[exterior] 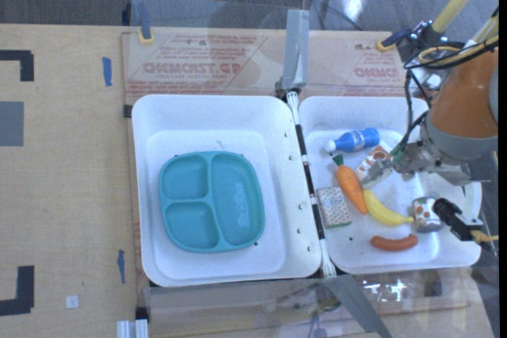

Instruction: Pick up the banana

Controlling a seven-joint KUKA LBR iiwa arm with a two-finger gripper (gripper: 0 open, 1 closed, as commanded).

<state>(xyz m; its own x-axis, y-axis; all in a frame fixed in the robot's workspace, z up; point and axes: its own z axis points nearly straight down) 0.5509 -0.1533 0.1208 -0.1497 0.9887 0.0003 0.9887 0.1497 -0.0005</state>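
Banana [383,210] in right bin [451,253], touching carrot [351,187]. Gripper [394,162] above it, opening cannot tell. Risk: crowding makes fingers catch carrot or sausage [394,243] instead.

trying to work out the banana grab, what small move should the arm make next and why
Probably shift the end effector toward the view's lower left and down over the banana. It sits up and to the right of the banana, which lies flat in the right bin touching the carrot, with the sausage just below. Coming in over the banana's free middle should avoid those neighbours.
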